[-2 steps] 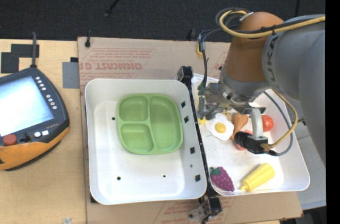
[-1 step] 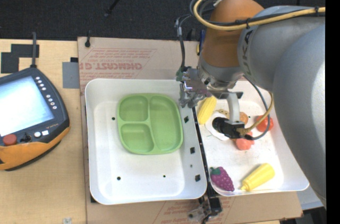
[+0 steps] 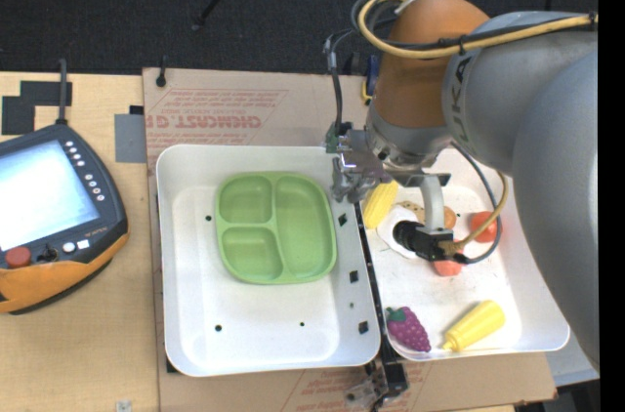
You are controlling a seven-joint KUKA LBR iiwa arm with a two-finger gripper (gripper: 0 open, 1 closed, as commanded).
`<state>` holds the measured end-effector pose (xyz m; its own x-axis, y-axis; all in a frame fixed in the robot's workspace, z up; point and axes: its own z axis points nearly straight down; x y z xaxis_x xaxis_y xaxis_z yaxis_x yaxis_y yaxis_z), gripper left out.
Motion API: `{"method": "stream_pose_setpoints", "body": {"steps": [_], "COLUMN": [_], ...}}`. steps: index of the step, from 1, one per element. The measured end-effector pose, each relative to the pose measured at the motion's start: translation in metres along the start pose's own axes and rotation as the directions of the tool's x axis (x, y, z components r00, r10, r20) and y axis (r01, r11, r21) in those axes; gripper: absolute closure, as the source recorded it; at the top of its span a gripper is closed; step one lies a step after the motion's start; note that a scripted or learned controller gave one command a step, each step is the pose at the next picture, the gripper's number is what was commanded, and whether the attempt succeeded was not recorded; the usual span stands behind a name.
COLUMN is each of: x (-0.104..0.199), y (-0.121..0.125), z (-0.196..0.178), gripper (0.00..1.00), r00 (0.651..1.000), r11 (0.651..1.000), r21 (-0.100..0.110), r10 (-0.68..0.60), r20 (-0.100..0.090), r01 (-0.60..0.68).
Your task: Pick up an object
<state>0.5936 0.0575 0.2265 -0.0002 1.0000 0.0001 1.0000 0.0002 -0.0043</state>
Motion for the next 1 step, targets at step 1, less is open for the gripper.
{"method": "stream_pose_setpoints", "body": {"steps": [1], "x": [0.0008], "y": [0.0050], "z": [-0.0085], "gripper": [1.00], "r00": [1.000], "r11": [1.000], "r21": [-0.002], "r10": [-0.005], "r20": [0.000], "r01": [0.005]}}
